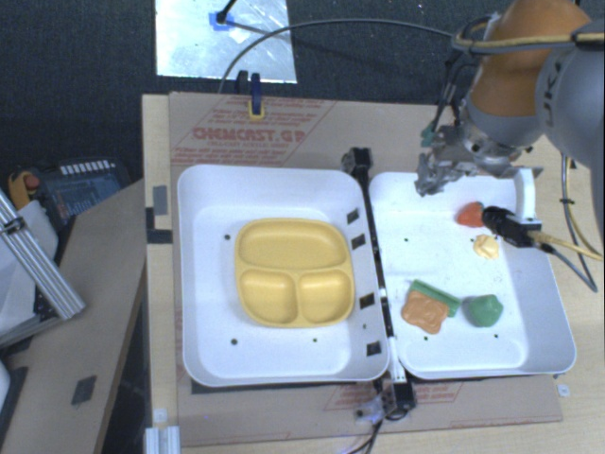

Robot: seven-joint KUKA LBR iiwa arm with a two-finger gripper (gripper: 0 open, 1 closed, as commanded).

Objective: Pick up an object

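So the gripper (430, 183) hangs over the far-left corner of the right bin (534, 343), above bare white floor. Whether it's open or closed, I honestly can't tell from this angle. The candidates for picking are all in that same bin. A red-orange lump (470, 216) sits just to the right of the gripper, and a small cream piece (486, 247) lies a bit nearer than that. Down at the near side there's a green strip (435, 296) touching an orange slab (424, 313), plus a green blob (484, 310) close beside them on the right.

What could go wrong, as I see it: if it drops straight down from here, it closes on nothing. The red-orange lump is rounded and looks smooth, so an off-centre pinch could squirt it sideways. The cream piece is tiny and low, so easy to miss. The strip and slab are touching, so going for one may drag or nudge the other.

Materials-wise, the pieces look like matte moulded toy food, soft-edged. The bins look like glossy, slick white plastic with raised rims. The left bin (203, 253) holds a yellow divided tray (293, 272) with three compartments, which looks like smooth plastic too wide and flat to grip anywhere but its rim. Both bins sit on a cardboard-covered surface (255, 130).
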